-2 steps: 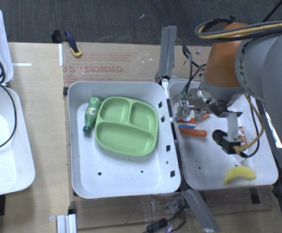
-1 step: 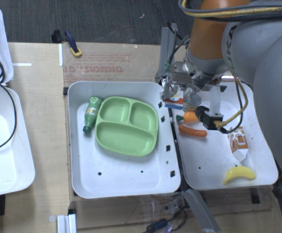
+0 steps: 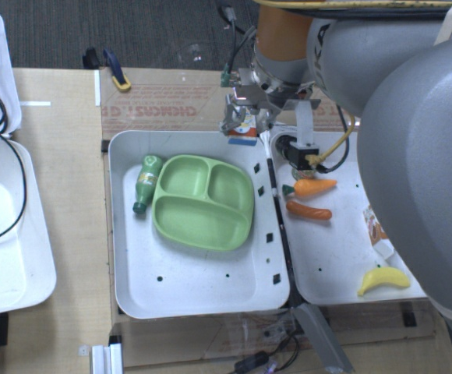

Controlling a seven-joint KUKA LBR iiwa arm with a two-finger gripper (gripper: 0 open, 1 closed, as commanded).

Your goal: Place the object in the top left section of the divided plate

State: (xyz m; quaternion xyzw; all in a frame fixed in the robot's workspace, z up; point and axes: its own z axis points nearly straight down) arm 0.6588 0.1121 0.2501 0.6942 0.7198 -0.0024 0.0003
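We note a robotics lab: wooden worktop (image 3: 62, 131) carrying white bins (image 3: 203, 287), taped cardboard (image 3: 171, 107), loose cables (image 3: 0, 115), a large grey arm (image 3: 397, 76) overhead.

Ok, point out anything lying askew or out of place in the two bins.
The green bottle lies on its side against the left rim of the divided plate, outside its sections. In the right bin, a carrot, sausage and banana lie scattered. Nothing looks spilled or damaged.

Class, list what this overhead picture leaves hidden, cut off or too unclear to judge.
- Gripper: fingers blurred among wrist hardware; the small item at them is unidentifiable.
- Right bin: its right part is hidden by the arm.
- Packet beside the banana: partly covered by the arm.
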